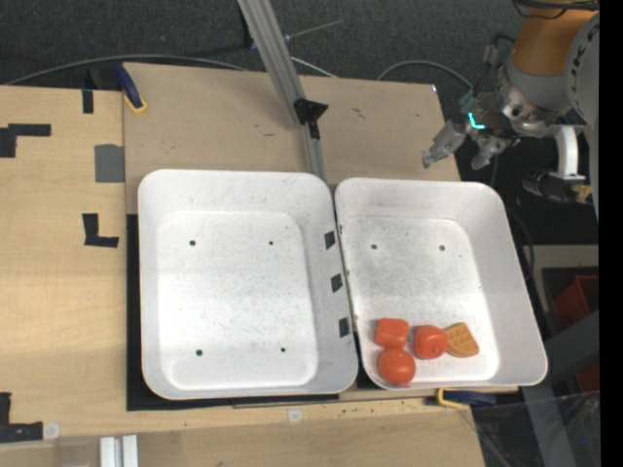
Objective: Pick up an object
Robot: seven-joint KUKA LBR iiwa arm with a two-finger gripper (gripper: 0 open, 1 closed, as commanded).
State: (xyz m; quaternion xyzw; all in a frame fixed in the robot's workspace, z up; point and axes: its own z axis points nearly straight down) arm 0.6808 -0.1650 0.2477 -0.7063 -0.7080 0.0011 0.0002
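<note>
Three red rounded objects (391,333) (429,341) (396,366) lie bunched at the near end of the right bin (487,261). An orange-tan piece (461,340) rests against them on the right. My gripper (463,152) hangs above the bench beyond the far right corner of that bin, well away from the objects. Its fingers (441,147) stand apart, open, with nothing between them.
The left bin (161,261) sits beside the right one, black clips joining their shared wall. A slanted metal pole (277,56) rises from the bench behind the bins. A blue clamp (131,90) sits at the far left of the board.
</note>
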